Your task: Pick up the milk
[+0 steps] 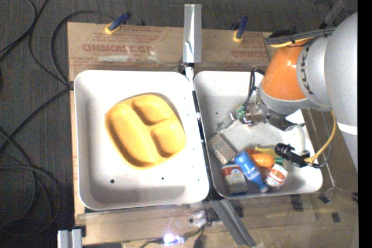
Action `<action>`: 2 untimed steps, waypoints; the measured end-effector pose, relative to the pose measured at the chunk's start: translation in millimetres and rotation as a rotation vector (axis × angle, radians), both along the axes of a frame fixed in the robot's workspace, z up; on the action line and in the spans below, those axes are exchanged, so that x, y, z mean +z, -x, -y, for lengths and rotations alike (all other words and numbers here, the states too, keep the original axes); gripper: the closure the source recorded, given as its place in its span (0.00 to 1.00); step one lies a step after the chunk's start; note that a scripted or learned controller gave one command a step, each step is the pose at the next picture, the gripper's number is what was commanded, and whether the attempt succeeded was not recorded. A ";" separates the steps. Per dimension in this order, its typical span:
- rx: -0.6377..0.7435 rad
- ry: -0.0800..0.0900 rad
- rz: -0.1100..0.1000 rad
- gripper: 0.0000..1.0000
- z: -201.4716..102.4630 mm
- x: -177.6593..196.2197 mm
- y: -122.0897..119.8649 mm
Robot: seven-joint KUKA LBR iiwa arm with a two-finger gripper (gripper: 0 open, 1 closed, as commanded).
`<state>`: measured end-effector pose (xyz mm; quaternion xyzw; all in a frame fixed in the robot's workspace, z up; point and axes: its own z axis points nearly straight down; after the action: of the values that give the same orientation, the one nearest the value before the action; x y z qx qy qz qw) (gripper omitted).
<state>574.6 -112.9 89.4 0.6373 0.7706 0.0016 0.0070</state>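
The milk looks like the small red-and-white carton lying at the front of the right bin. It rests against a blue bottle. My gripper hangs low over the middle of the right bin, below the orange wrist band. It is a little behind and to the right of the carton, clearly apart from it. Nothing shows in the gripper.
The left bin holds a yellow divided plate. In the right bin lie a grey textured pad, an orange carrot-like piece and a small bottle with a red label. A black cable end hangs near them.
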 end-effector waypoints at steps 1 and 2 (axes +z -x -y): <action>-0.021 -0.004 -0.002 0.00 -9.3 -0.2 63.5; -0.305 -0.003 -0.013 0.00 66.4 21.3 -33.1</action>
<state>607.8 -179.3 110.7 0.7468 0.6650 -0.0023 0.0010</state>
